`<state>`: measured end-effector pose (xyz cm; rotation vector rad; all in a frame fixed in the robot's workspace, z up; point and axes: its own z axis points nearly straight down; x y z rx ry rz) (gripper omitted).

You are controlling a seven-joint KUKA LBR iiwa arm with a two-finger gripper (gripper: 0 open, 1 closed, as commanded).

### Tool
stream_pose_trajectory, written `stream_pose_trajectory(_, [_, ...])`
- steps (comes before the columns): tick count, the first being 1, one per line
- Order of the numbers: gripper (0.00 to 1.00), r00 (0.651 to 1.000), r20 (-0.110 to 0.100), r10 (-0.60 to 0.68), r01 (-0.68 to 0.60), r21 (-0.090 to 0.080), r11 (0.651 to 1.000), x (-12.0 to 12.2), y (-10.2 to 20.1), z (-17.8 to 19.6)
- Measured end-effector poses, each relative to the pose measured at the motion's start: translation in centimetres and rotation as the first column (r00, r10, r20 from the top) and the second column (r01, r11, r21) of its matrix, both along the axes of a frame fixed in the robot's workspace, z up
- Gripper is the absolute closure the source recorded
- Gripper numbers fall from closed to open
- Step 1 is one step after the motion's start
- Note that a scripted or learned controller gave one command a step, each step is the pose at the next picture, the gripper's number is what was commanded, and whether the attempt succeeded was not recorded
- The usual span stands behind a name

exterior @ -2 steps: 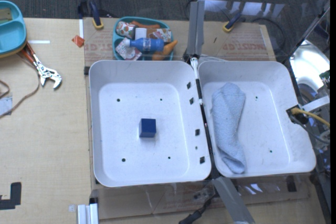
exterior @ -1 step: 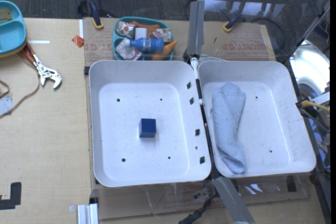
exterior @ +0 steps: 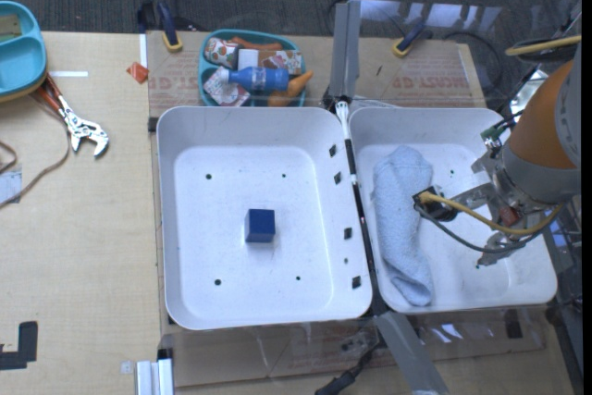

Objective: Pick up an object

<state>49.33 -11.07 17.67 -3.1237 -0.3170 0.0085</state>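
Bench's white bins [exterior: 171, 199]: small blue cube [exterior: 261, 225], nine o'clock of rumpled pale-blue cloth towel [exterior: 402, 217].
Gripper [exterior: 495, 240]: three o'clock of towel, grasp cannot be told.
Progress: apparently nothing lifted yet.

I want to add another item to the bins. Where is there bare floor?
The left bin is mostly bare all around the blue cube at its middle. The right bin is crowded: the pale towel lies along its left side and the end effector hangs over its right.
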Motion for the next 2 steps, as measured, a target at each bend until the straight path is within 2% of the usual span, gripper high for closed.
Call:
stream_pose_trajectory(1, [1.00,1.000,-0.003,0.001,-0.001,0.000,1.000,0.00,-0.09,0.82])
stream_pose_trajectory(2, [0.00,1.000,-0.003,0.001,-0.001,0.000,1.000,0.00,-0.09,0.82])
